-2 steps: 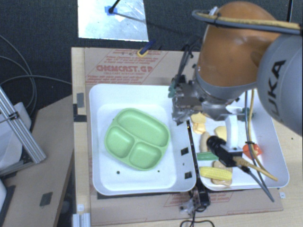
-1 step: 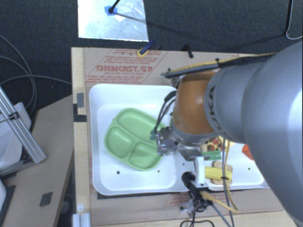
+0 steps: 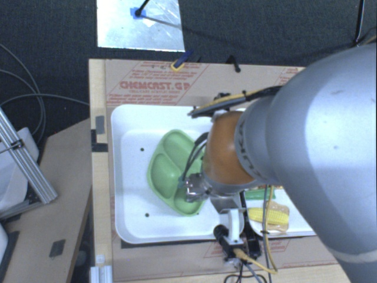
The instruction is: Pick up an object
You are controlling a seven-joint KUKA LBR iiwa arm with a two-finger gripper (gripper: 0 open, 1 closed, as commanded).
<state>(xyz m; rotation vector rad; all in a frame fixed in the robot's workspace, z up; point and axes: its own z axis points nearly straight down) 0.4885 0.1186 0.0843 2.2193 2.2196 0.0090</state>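
A pale green divided dish point(image 3: 168, 170) lies in the left white bin point(image 3: 132, 152), tilted toward the bin's right side. My gripper point(image 3: 194, 196) reaches down at the dish's lower right edge, under the orange wrist band. The grey arm covers most of the right bin. A yellow corn cob point(image 3: 272, 217) lies in the right bin, just right of the wrist, with a strip of green thing point(image 3: 259, 194) above it.
The cardboard sheet point(image 3: 153, 84) lies under the bins at the back. A shiny metal plate point(image 3: 138, 16) rests on the dark floor beyond. An aluminium frame point(image 3: 26, 170) stands at the left.
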